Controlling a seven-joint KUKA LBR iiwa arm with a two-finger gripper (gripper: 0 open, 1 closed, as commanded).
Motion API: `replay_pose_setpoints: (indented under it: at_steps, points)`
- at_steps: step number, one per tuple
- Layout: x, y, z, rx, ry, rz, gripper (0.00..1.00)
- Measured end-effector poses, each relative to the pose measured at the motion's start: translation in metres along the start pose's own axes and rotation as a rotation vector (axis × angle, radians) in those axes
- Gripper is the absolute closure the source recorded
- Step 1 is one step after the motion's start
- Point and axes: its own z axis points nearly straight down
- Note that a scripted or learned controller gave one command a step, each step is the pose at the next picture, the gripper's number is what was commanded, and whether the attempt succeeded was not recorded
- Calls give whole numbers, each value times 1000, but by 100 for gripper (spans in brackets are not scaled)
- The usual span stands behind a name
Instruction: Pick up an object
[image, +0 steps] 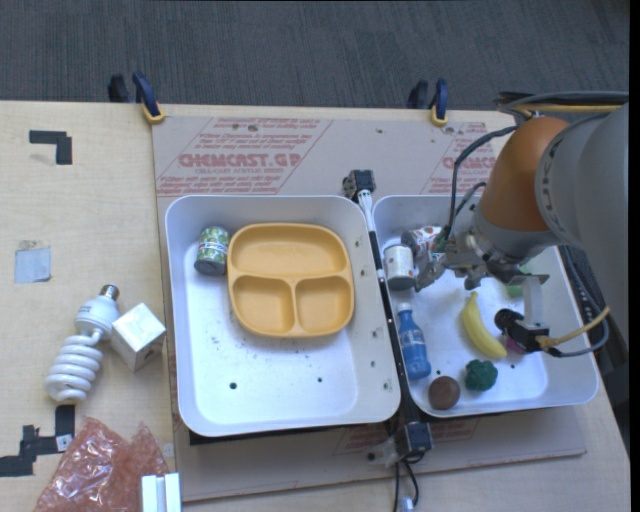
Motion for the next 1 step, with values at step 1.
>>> replay_pose_setpoints:
  at_steps: [1]
  points:
    - [-87, -92, 2, 6, 11, -4, 0]
